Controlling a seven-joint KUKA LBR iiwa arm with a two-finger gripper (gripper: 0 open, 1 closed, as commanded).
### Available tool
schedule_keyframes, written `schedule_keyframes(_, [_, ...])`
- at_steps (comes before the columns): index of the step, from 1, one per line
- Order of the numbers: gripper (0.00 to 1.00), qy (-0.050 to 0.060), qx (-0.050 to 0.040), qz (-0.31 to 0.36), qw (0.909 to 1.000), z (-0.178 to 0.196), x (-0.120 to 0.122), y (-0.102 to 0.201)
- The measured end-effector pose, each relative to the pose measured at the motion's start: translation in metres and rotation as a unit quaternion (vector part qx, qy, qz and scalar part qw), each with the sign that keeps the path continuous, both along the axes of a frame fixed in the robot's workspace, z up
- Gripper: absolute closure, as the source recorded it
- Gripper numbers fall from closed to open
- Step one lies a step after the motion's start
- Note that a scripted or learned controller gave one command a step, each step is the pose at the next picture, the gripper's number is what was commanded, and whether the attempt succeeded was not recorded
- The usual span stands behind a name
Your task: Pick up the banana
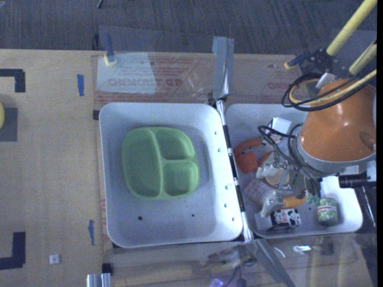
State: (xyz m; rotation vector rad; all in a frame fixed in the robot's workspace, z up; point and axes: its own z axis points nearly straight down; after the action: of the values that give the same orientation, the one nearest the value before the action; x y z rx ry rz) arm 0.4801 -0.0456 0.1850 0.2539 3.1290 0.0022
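Observation:
My arm, with its orange band (336, 130), reaches into the right bin (251, 115) and covers much of it. The gripper (274, 202) hangs low over the clutter near the bin's front. A pale yellowish shape (267, 170) lies just left of the wrist, between the cables. It may be the banana, but it is too hidden to tell. I see nothing clearly held.
The left bin (114, 220) holds a green divided plate (159, 161). In the right bin lie a red-orange object (246, 152), a small orange piece (292, 201), a dark printed carton (285, 218) and a green-topped item (327, 210). Black cables (274, 135) loop beside the wrist.

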Motion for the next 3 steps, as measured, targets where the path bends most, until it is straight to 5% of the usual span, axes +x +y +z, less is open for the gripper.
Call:
schedule_keyframes(1, [0.0, -0.002, -0.0007, 0.411, 0.9115, 0.0, 0.0, 0.041])
schedule_keyframes(2, [0.0, -0.003, -0.0007, 0.574, 0.8187, 0.0, 0.015, 0.078])
schedule_keyframes(3, [0.0, 0.006, -0.0202, 0.693, 0.721, -0.036, 0.012, 0.109])
